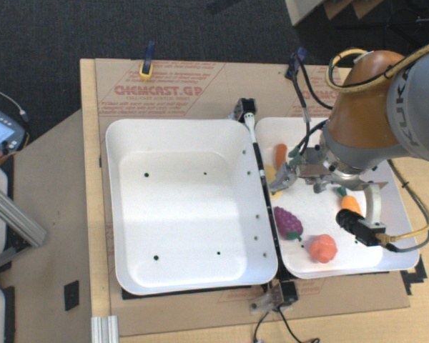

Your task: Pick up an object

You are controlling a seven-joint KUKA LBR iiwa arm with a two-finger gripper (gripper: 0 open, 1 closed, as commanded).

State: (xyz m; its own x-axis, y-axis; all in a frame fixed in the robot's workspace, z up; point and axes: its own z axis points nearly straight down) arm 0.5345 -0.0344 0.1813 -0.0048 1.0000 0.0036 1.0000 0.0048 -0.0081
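I am reaching in from the right and hanging over the right bin (397, 259). My fingers (282, 181) are pointing toward the wall between the two bins, near a yellow piece (270, 174) and an orange carrot (280, 153). I cannot tell if my fingers are apart or together. Nothing is showing between them. The purple grapes (288, 222) are lying below my fingers, near the wall. The red fruit (322, 248) is lying near the front edge. An orange thing (351, 204) is lying beside my wrist. The left bin (179, 199) is sitting beside it on the worktop (171, 84).
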